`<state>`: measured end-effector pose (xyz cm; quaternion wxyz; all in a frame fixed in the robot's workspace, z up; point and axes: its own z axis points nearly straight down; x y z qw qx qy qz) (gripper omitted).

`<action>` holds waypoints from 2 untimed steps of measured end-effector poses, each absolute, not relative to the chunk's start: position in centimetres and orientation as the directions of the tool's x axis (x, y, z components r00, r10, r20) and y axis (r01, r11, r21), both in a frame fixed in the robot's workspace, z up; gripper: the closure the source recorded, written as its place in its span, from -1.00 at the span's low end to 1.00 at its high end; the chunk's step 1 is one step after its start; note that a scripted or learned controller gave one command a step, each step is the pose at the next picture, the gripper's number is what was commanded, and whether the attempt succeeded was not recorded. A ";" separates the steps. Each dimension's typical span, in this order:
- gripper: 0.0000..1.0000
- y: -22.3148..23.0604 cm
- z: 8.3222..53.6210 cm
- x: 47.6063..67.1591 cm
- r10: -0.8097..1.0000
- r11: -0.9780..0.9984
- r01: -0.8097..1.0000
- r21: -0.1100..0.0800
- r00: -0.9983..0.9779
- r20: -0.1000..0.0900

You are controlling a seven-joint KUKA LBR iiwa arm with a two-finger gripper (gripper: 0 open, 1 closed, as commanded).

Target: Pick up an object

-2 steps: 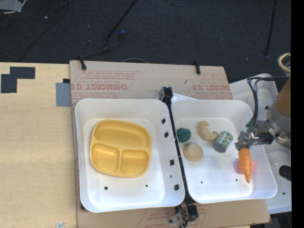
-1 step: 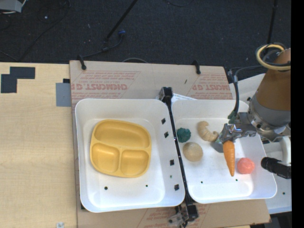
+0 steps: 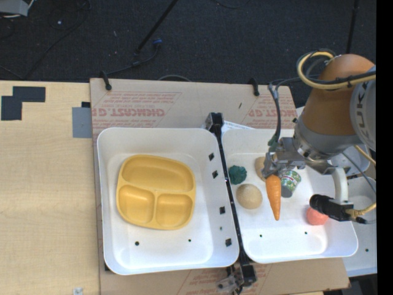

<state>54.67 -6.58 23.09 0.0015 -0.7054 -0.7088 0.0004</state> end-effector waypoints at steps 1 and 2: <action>1.00 -2.0 21.9 56.7 1.000 0.004 1.000 -0.003 -0.004 0.001; 1.00 3.7 22.3 59.2 1.000 0.004 1.000 -0.002 -0.004 0.000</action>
